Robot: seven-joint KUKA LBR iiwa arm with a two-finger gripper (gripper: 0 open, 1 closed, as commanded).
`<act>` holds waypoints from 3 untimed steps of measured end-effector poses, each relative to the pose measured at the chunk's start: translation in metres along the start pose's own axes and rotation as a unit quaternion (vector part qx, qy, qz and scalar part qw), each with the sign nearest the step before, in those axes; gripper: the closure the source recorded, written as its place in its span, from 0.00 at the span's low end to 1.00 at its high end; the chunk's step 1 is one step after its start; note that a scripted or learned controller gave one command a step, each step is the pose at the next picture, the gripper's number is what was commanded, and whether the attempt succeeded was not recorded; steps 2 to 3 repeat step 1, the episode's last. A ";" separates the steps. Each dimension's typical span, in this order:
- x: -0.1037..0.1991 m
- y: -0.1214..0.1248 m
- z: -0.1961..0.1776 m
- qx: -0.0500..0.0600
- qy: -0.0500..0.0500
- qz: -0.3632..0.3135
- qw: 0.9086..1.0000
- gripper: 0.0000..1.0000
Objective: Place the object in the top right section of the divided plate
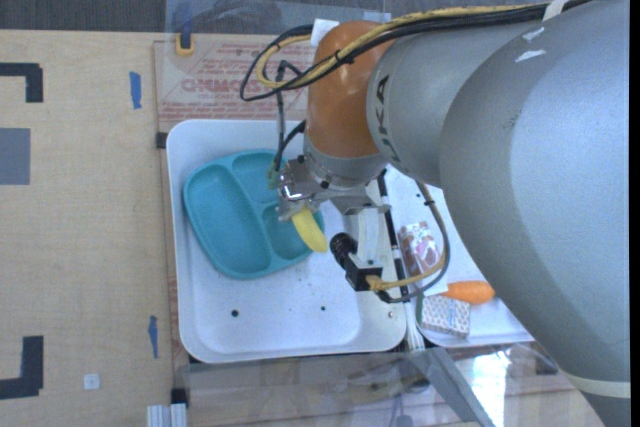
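Observation:
A teal divided plate lies in the left white bin, tilted, with its right side under the arm. A yellow banana-like object sits at the plate's right edge, right below my gripper. The banana's upper end meets the fingers, which seem closed around it. The wrist with its orange band hides the plate's right sections.
The right bin holds an orange carrot-like piece, a small patterned packet and a pinkish packet. Black and yellow cables loop over the wrist. A wooden bench top lies to the left.

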State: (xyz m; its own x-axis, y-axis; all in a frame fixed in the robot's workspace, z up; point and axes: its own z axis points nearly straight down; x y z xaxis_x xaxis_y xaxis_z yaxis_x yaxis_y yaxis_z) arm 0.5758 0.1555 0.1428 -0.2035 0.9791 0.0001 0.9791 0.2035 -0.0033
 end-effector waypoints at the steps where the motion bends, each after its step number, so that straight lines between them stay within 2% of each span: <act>1: 0.000 0.000 0.000 0.000 0.000 0.000 1.000 0.00; 3: 0.000 0.000 0.000 0.000 0.000 0.000 1.000 0.00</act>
